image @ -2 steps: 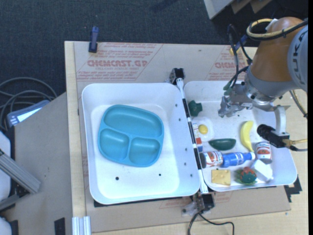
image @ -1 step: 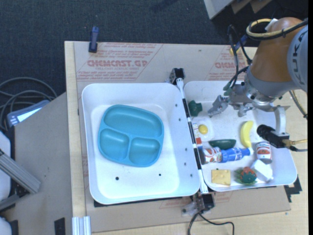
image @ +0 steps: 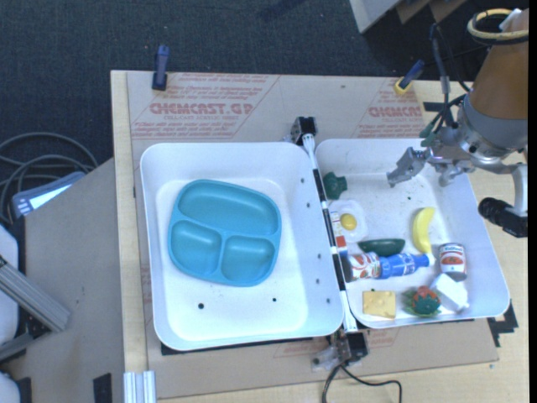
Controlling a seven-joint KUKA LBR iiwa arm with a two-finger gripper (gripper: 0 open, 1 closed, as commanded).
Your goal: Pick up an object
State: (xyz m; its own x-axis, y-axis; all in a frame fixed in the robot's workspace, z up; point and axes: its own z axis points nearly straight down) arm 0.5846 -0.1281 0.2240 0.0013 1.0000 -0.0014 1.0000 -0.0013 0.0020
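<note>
Gripper (image: 409, 166) over rt bin (image: 480, 225) far end, fingers apparently apart, nothing held, banana (image: 422, 228) nearby

Grey arm (image: 495, 124), orange band – black cables, small grey metal claw (image: 409, 167).

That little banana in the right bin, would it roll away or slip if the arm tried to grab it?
The banana looks like a smooth plastic toy, so it is probably light, stiff and a bit slippery. Its curved shape lies flat on the bin floor, so it would more likely spin or slide than roll. The can stands close by, so a push might bump it.
</note>
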